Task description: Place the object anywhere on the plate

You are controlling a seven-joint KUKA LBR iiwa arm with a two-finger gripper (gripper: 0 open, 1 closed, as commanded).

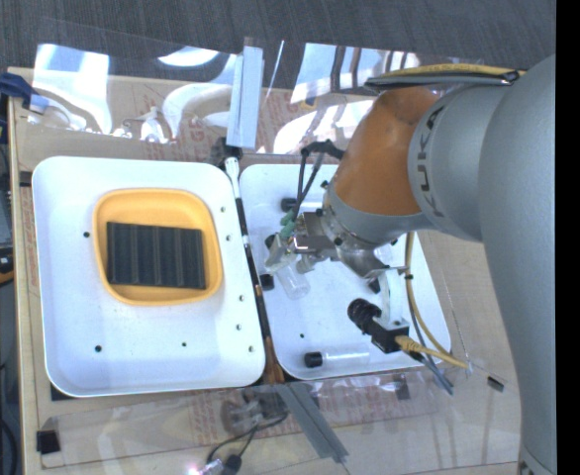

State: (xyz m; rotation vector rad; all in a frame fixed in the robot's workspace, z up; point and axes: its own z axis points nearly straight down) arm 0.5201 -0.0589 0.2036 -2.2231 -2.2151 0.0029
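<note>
Left bin [62,344]: we logged a yellow plate [156,206] bearing a dark ribbed insert [156,255]. Right bin [300,349]: we logged a clear, black-capped object [344,360] near the front rim, and the end effector [288,255] above; whether it was open or closed, we could not tell.

Grey arm [488,146], orange band, yellow cable [424,315]

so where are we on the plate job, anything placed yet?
Nothing placed yet: the yellow plate in the left bin bears only its dark ribbed centre. In hand: the gripper is low over the right bin, near a small clear object; I can't tell whether it grips anything. A clear tube with a black cap lies at that bin's near edge. Left: grasp, carry across, set on the plate.
</note>
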